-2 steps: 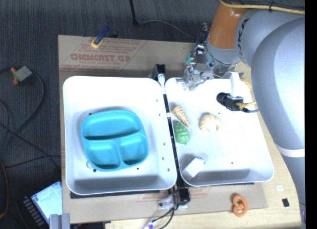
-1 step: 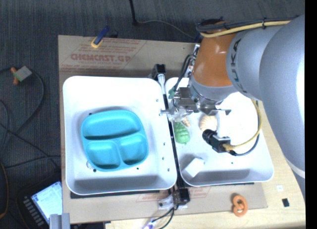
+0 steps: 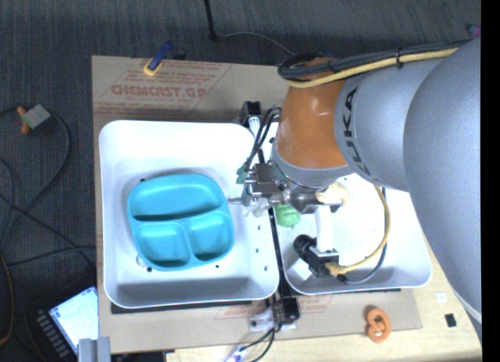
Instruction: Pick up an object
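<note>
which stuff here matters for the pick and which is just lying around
In the job:
- gripper, low over the right bin
- small green object under the wrist
- blue divided tray in the left bin

Lying about:
- orange ring on the bench
- blue-and-yellow clamp on the board
- grey block on the floor

Dark grey carpet floor [image 3: 94, 8], black cables [image 3: 209, 8] trailing across it — pale wooden bench board [image 3: 156, 91], red lettering.
</note>
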Action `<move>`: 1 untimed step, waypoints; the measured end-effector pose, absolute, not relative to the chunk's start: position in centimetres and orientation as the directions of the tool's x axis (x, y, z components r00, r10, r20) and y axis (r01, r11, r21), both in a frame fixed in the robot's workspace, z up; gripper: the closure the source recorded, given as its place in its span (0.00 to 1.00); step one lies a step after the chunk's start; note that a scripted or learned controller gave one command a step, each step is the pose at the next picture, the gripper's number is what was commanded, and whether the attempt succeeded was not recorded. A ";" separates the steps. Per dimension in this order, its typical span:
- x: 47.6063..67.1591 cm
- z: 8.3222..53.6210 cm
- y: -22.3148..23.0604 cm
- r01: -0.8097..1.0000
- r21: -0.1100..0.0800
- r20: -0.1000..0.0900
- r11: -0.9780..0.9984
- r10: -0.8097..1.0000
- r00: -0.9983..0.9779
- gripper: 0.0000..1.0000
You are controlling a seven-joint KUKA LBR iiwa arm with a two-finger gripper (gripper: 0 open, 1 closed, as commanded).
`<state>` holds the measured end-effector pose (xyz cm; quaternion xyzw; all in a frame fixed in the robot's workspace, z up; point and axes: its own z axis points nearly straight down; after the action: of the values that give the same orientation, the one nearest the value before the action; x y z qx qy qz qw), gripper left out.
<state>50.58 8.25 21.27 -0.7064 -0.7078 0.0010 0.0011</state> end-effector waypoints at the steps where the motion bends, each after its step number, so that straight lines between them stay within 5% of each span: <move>1: 48.4 24.1 0.4 1.000 -0.001 -0.001 -0.002 1.000 0.002 1.00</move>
<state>48.37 0.37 24.08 -0.7077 -0.7065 0.0007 -0.0003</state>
